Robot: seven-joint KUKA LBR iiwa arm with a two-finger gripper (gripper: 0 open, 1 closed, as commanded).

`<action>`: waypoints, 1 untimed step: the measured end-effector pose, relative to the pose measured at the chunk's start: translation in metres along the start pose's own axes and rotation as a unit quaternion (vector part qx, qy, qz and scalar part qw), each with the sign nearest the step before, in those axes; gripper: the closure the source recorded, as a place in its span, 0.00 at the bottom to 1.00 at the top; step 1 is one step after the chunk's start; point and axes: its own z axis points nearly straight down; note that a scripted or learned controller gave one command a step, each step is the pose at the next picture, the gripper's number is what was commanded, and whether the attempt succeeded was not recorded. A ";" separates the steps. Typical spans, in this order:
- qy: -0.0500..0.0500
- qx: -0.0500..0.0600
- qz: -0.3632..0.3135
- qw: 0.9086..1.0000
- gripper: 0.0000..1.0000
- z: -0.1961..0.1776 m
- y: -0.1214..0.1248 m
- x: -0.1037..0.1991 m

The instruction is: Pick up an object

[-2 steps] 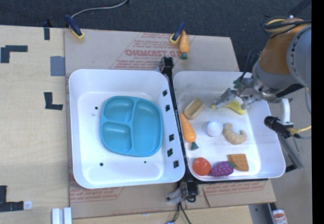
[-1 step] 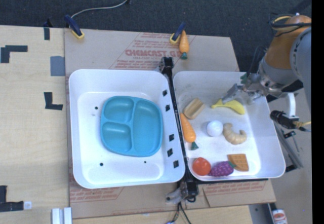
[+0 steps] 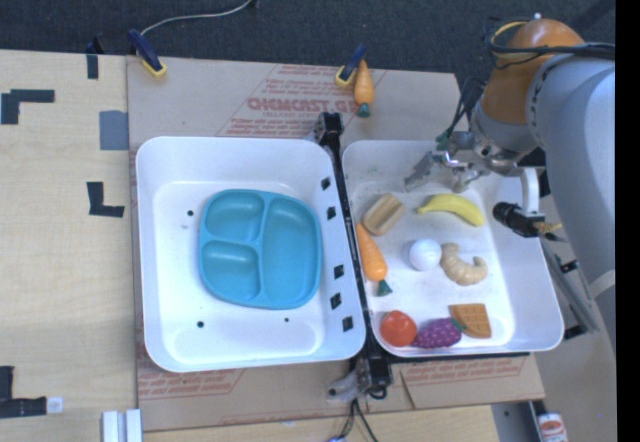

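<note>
My gripper [image 3: 432,162] hovers over the far part of the right bin [image 3: 530,330], its fingers spread open with nothing between them. Just below it lies a yellow banana [image 3: 452,208], and a tan bread roll [image 3: 382,214] sits to the lower left. Further toward the front are an orange carrot [image 3: 371,255], a white ball [image 3: 425,253], a beige croissant [image 3: 463,266], a red tomato [image 3: 398,328], purple grapes [image 3: 437,333] and a brown cracker [image 3: 470,319].
The left bin [image 3: 165,170] holds a blue divided plate [image 3: 260,248]. A second small carrot [image 3: 363,88] lies on the cardboard beyond the bins, by a yellow clamp [image 3: 350,70]. A black clip strip [image 3: 335,220] runs between the bins.
</note>
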 end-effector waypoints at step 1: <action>-0.001 0.001 0.001 1.000 0.00 -0.049 -0.024 -0.039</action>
